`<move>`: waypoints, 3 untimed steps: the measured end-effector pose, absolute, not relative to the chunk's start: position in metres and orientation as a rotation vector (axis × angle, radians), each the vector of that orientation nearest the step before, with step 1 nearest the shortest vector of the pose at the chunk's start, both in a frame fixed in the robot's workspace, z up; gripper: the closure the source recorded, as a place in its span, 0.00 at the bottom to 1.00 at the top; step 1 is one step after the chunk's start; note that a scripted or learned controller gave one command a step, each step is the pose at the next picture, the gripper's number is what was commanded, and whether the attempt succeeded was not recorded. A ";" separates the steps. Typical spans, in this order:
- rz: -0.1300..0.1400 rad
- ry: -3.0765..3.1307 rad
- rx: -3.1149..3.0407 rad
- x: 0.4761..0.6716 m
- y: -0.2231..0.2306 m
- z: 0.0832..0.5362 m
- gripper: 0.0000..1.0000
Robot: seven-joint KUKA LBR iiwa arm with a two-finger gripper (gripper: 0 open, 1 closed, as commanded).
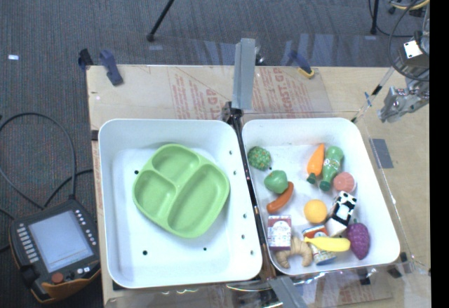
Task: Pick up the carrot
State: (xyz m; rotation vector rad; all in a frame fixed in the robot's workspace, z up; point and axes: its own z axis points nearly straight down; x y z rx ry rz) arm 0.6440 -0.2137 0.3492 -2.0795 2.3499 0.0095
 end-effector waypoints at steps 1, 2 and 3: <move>0.005 2.189 -2.247 0.645 -0.211 0.350 1.00; 0.004 2.072 -2.354 0.645 -0.208 0.355 1.00; 0.008 1.943 -2.464 0.644 -0.204 0.325 1.00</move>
